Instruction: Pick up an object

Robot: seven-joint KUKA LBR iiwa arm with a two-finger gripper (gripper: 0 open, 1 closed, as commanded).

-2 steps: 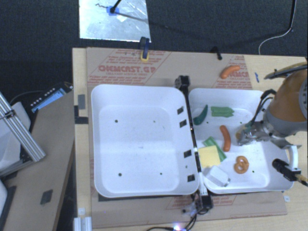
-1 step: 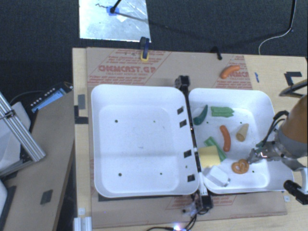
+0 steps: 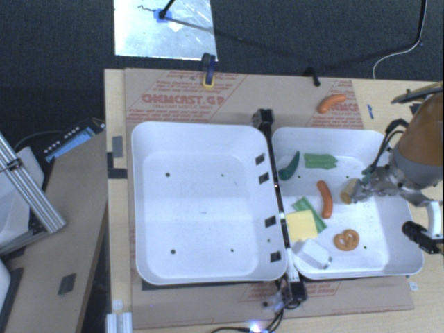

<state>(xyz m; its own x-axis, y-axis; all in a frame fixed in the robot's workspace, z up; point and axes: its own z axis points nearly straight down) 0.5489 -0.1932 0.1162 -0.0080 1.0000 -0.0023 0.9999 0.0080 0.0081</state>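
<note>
Several small items lie in the right bin (image 3: pixel 399 259); the gripper (image 3: pixel 349 191) hangs low just beside the orange sausage (image 3: pixel 325 198) (finger state unreadable). Approach step, seemingly; next comes closing squarely on it and lifting.

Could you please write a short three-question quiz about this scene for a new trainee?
1. True or false: the pretzel lies in the right bin.
2. Which item lies outside both bins? A) orange sausage B) yellow square C) pretzel
3. Fill in: the pincer is over the ____ bin.

Key: 1 true; 2 A; 3 right.
</note>
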